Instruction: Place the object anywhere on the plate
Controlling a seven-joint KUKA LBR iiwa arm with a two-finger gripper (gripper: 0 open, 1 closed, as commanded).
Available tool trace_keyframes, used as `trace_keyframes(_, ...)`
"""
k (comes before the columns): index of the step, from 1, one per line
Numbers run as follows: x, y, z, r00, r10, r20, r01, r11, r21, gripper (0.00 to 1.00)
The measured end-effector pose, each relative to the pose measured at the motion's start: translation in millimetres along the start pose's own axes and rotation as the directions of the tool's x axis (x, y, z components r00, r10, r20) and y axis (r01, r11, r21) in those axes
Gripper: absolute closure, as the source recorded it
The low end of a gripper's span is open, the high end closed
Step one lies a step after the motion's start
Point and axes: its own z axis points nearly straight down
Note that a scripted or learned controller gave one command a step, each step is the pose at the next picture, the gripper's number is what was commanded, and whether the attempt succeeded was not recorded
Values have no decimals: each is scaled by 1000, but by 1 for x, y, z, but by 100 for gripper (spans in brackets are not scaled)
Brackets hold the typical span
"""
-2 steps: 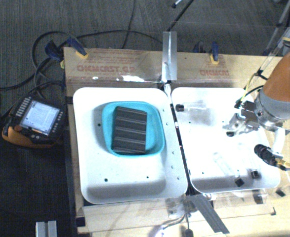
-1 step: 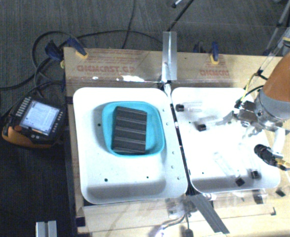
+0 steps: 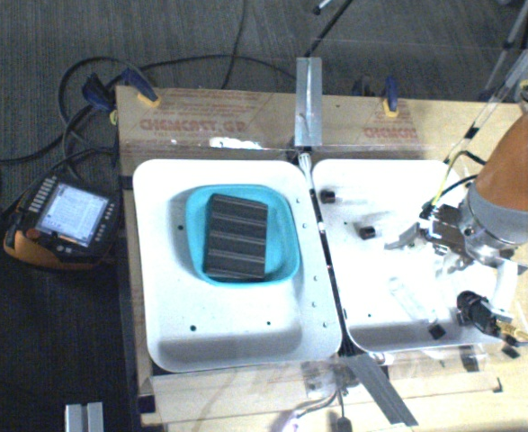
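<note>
Object: a dark grey ribbed block point(image 3: 237, 237) is lying flat on the plate, its ridges running left to right, sitting about in the middle with blue showing on all sides.
Plate: a blue, rounded-square plate point(image 3: 283, 241) is resting in the left bin, toward that bin's far half.
Left bin: the white bin point(image 3: 228, 336) is carrying the plate and block, its near half showing bare white floor.
Right bin: the second white bin point(image 3: 371, 282) is sitting just beside the left one, their rims touching along the middle; a few small dark bits point(image 3: 366, 232) are lying on its floor.
Gripper: the gripper point(image 3: 406, 238) is hanging over the right bin's right half, well apart from the plate and block; whether it is apart or together I cannot tell.
Arm: the grey arm point(image 3: 502, 214) is reaching in from the right, its orange band point(image 3: 520, 165) showing at the right edge.
Counter: the wooden counter point(image 3: 201, 120) is carrying both bins, with blue clamps point(image 3: 139, 84) gripping its far edge.
Pendant: a handheld control unit with a lit screen point(image 3: 64, 219) is lying on the floor to the left of the counter.
</note>
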Motion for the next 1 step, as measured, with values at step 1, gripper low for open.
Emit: trace_keyframes(1,56,-24,37,971,240,1,-240,971,2,0)
